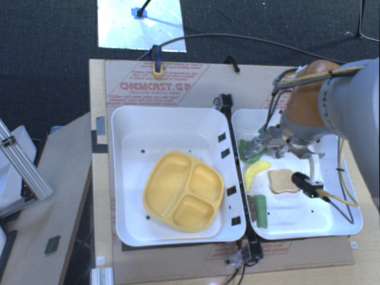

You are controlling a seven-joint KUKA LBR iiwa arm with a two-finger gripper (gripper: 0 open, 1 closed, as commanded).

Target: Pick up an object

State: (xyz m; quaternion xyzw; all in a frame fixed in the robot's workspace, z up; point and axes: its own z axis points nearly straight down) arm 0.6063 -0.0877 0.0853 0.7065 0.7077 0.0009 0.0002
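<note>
My gripper (262,145) reaches low into the right bin (332,218), at its upper left part. Right at its tip, against the bin's left wall, lies a green leafy piece (250,155); the gripper partly covers it. I cannot make out anything between the fingers. Just below lie a yellow curved piece (256,172) and a toast slice (281,181). A green stick (261,212) lies beside a small brown block (252,207) near the bin's front left corner.
The left bin (136,135) holds a yellow divided plate (184,191). A black divider with clips (233,159) runs between the bins. The grey arm with its orange band (309,100) hangs over the right bin's back half.
</note>
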